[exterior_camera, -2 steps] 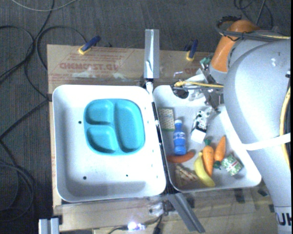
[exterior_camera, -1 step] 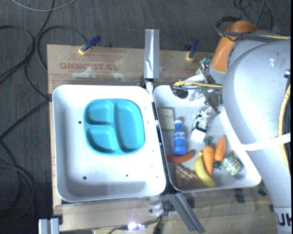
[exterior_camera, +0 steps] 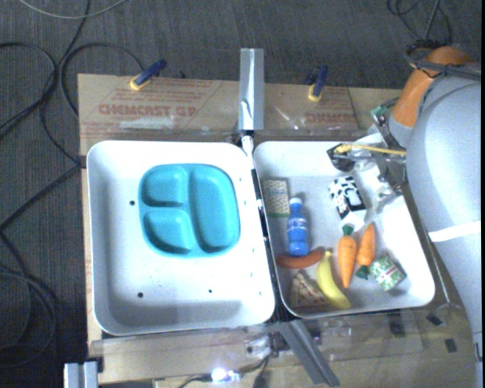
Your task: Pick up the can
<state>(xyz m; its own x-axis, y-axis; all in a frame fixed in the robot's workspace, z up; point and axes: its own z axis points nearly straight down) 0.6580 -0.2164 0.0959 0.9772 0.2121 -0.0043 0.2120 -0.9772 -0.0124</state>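
From above, the table [exterior_camera: 105,107] carries two white bins. The left bin [exterior_camera: 117,289] holds a blue divided tray [exterior_camera: 190,208]. In the right bin [exterior_camera: 299,153], the can [exterior_camera: 385,273], green and white, lies tilted in the near right corner, just beside two carrots [exterior_camera: 347,257]. A banana [exterior_camera: 331,281] and what looks like a sandwich wedge [exterior_camera: 305,291] sit left of it. A blue bottle [exterior_camera: 297,226] stands near the bin's left side. The pincer [exterior_camera: 381,183] hangs over the far right part of this bin, well apart from the can. I cannot tell whether it is wide or narrow.
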